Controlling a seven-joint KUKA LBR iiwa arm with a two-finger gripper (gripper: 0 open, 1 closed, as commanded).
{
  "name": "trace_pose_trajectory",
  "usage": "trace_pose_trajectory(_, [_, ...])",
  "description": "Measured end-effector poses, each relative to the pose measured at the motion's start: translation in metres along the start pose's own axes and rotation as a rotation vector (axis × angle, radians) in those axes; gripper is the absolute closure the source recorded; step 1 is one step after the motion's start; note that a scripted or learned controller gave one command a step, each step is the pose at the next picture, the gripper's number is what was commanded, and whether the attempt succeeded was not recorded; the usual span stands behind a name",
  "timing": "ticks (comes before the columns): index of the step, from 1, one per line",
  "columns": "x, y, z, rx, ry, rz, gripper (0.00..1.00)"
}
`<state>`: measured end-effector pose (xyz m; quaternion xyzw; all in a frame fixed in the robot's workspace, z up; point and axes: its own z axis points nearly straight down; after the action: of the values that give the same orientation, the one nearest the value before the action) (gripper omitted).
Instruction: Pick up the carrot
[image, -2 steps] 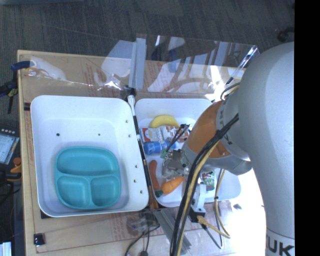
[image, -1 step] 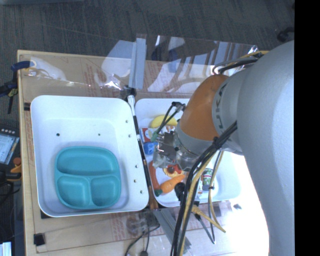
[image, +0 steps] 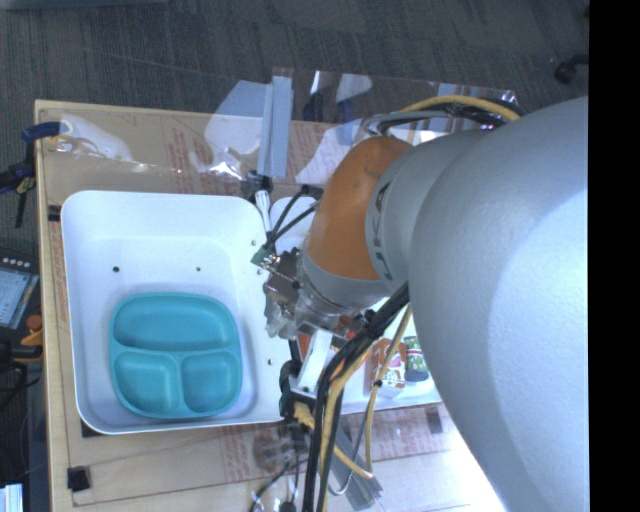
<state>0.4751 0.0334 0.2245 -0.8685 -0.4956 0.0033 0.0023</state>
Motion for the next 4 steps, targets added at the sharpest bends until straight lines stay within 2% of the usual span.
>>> trace_pose_trajectory(1, [0.077,-0.046,-0.020,-0.001,-0.002,0.154,1.00])
trace_pose_trajectory(2, [0.098,0.026,0.012,-0.003,-0.001,-0.265,1.00])
trace_pose_trajectory(3, [0.048,-0.029,0.001,0.000,-0.002,-0.632,1.00])
trace_pose_trajectory(4, [0.116,-0.069,0.056,0.001,-0.003,-0.297,1.00])
